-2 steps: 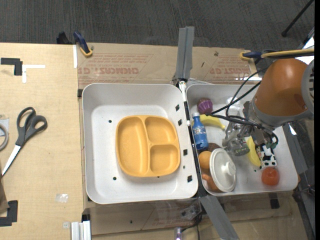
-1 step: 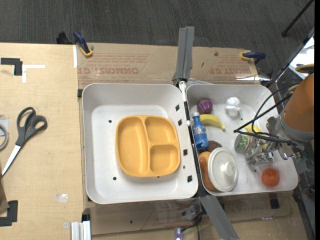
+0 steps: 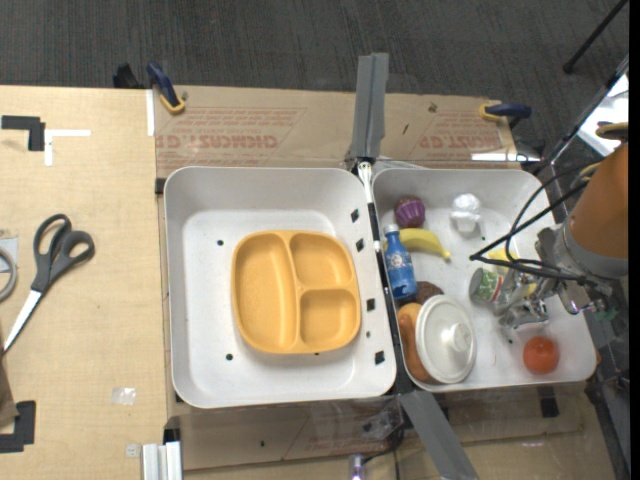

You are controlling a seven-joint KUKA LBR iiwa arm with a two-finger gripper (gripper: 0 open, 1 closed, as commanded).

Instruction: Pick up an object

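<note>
- Now: tool (image 3: 524,306) sits low in the right bin (image 3: 500,178), toward its right side, arm coming in from the right edge of the view.
- Tool state: metal parts and cables clutter the tip; cannot tell how it is set, nor whether anything is caught in it.
- Nearest candidates: green crumpled item (image 3: 487,286) touching or just left of the tool; red-orange tomato-like ball (image 3: 540,355) just below it, toward the bin's near wall, apart from the tool.
- Key relation: the green item lies to the view's left of the tip, the red ball toward the near-right corner. Either is a short shift away. My read: the green item is the likelier target, being closest.
- Further left in the same bin: white lidded bowl (image 3: 446,339) lying against a brown-orange rounded thing (image 3: 409,330); blue bottle (image 3: 399,265) with its long axis running along the dividing wall, cap toward the far side.
- Far half of that bin: banana (image 3: 429,242), long axis left-right, slightly slanted; purple item (image 3: 409,211) just beyond it; small white crumpled item (image 3: 465,213) near the far wall.
- Left bin (image 3: 190,298): one yellow divided plate (image 3: 296,292), three compartments, nothing in any of them. Well apart from the tool.
- Tabletop (image 3: 90,348) left of the bins: scissors (image 3: 45,268), out of play.
- Risk, as judged: crowded bin, so a closing grasp near the green item may nudge neighbours.
</note>
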